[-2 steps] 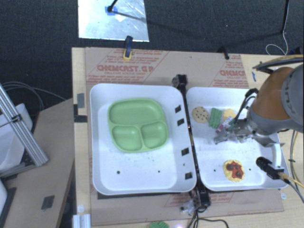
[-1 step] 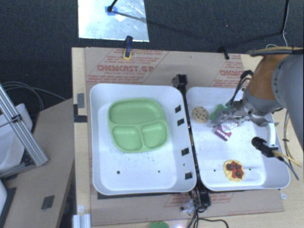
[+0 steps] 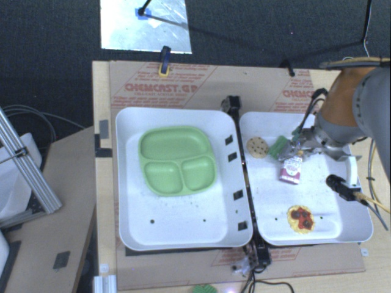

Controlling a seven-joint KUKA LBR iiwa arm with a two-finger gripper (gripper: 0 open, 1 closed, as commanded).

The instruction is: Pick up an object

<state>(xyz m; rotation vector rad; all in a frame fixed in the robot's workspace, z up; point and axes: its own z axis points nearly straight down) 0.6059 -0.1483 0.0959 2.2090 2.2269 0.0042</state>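
White plastic makes the two shallow bins at the centre of the frame, left bin (image 3: 131, 182) and right bin (image 3: 351, 224), both smooth with rounded corners. They rest on a brown board (image 3: 201, 81) with red print. The left bin holds a pale green tray (image 3: 177, 160) with three compartments, glossy and soft-edged.

The grey arm (image 3: 360, 108) comes in from the right of the frame, with its orange band above the wrist. The gripper (image 3: 297, 144) is low in the upper middle of the right bin. Whether its fingers are apart or together, and whether it grips anything, I cannot tell.

Touching or just beside it lie a green block (image 3: 279, 147) and a small pink and white packet (image 3: 291, 171), which seem the likely targets. A round speckled cookie (image 3: 258, 146) lies to the left, and a flat yellow piece with red spots (image 3: 300, 218) lies lower.

In my judgement the risk is that these two crowded things are pushed aside or only one edge is caught, so the smooth packet slips out.
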